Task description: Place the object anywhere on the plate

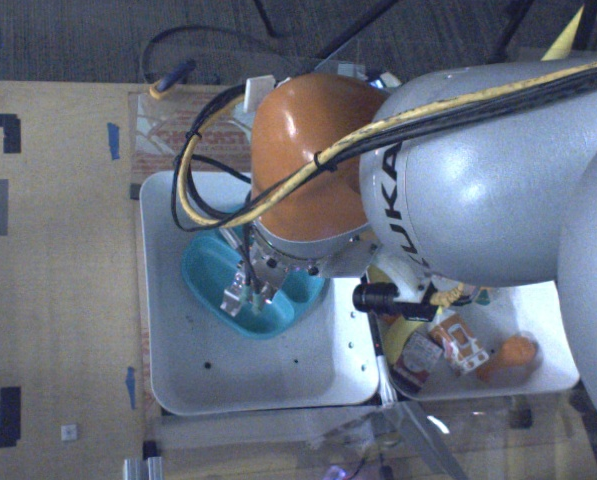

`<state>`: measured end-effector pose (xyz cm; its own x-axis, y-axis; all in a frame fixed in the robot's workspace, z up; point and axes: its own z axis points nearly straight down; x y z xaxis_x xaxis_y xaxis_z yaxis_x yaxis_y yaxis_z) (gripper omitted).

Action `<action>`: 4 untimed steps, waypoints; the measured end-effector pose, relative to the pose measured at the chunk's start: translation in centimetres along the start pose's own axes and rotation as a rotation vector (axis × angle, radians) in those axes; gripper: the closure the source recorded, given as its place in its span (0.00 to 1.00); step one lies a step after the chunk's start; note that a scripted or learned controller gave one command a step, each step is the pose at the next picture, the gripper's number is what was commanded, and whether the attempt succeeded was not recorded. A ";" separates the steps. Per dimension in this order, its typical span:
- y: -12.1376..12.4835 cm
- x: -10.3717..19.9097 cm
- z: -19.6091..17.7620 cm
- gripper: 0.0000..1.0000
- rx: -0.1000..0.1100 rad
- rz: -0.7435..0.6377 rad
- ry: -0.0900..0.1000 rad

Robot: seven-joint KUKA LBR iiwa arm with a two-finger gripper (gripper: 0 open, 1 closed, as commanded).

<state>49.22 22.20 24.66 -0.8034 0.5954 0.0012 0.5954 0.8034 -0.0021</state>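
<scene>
A light blue plate [204, 266] lies in the left white bin [178, 368], toward its upper middle. My gripper [246, 294] reaches down over the right half of the plate, close to its surface. The orange wrist band and the grey arm hide the plate's right edge and much of the bin behind it. A small pale greenish shape shows at the gripper's tip, too blurred to name. The right bin [553, 318] holds loose objects: an orange rounded one [518, 354], a red and white packet [461, 344] and a yellow one [410, 310].
The left bin's floor in front of and to the left of the plate is bare white. The bins' shared wall [370, 353] runs just right of the gripper. A tan bench top [58, 288] with black and blue tape marks lies to the left.
</scene>
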 end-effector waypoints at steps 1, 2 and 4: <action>-0.4 1.0 2.3 1.00 -0.001 -0.210 0.000; -4.7 -2.0 2.7 1.00 -0.001 -0.224 0.000; 1.4 -1.2 0.5 1.00 -0.005 -0.180 -0.004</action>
<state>51.02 22.56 24.15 -0.8969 0.4421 -0.0025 0.4421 0.8969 0.0028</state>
